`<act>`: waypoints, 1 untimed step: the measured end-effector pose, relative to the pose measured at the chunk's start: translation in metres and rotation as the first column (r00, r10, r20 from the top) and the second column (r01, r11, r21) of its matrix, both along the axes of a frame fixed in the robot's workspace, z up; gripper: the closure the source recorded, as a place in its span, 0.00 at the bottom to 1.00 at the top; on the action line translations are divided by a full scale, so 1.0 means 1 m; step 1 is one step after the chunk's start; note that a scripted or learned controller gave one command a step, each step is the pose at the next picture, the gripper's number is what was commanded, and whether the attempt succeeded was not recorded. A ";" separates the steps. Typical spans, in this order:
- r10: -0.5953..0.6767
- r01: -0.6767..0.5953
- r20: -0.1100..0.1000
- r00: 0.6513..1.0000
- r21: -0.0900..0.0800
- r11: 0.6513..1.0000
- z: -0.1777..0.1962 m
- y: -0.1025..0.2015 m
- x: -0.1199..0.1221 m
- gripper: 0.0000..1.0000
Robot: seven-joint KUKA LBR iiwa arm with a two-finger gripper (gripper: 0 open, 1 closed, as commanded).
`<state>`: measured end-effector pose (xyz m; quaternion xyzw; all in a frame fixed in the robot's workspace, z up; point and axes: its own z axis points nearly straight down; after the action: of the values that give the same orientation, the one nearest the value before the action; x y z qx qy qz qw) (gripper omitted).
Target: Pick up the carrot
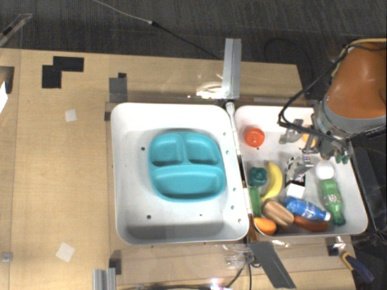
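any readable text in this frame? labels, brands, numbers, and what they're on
None can be read.
Blue bottle: white label, any print too small to make out.
Green bottle: label too blurred to read.
Teal divided plate, banana, carrot: no markings seen.

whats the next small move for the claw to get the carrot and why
Probably shift the claw toward the near left corner of the right bin, then lower it. The carrot lies in that corner beside the hot dog, while the claw hangs over the bin's middle, apart from it, near the banana.
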<state>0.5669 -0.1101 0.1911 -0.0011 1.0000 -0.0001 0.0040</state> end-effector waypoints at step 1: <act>0.392 -0.392 0.010 0.920 -0.008 0.920 0.134 -0.005 0.096 0.00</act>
<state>0.6626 -0.1152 0.3251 -0.2013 0.9795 -0.0024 0.0095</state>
